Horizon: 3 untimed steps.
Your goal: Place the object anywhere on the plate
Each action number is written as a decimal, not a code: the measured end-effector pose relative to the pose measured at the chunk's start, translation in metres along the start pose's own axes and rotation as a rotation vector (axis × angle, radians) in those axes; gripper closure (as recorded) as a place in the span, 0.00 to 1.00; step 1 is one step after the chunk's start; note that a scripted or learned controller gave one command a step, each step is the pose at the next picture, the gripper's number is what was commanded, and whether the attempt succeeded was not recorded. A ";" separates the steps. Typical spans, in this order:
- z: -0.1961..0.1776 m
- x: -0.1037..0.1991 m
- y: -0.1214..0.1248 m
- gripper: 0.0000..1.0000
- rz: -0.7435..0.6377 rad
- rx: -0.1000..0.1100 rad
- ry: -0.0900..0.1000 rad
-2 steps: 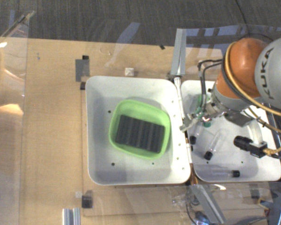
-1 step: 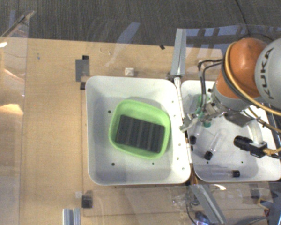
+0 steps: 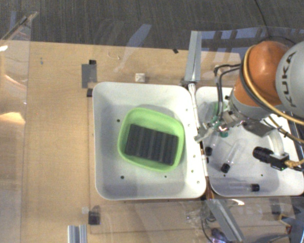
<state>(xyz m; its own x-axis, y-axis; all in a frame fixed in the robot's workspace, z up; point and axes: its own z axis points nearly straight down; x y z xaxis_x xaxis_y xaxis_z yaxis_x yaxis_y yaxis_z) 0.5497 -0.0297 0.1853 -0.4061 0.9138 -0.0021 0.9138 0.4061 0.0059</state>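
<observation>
A green plate with a dark ridged middle lies in the left white bin. In the right white bin lie clear tubes with black caps: one near the bin's middle, one by the front wall, and a small one at the left wall. My gripper hangs low over the right bin's left part, close to the wall between the bins, just above the small tube. The wrist body hides what is under it.
The grey arm with its orange band covers the back of the right bin, and a black cable plug hangs off it. A grey metal post stands behind the gap between the bins. A small white cube sits on the bench behind the left bin.
</observation>
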 end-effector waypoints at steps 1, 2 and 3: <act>0.000 0.000 0.000 0.00 0.000 0.000 0.000; 0.000 0.000 0.000 0.00 0.000 0.000 0.000; 0.000 0.000 0.000 0.00 0.000 0.000 0.000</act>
<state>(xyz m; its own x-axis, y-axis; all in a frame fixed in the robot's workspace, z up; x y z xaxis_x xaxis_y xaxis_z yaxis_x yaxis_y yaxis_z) 0.5497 -0.0297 0.1853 -0.4061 0.9138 -0.0021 0.9138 0.4061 0.0059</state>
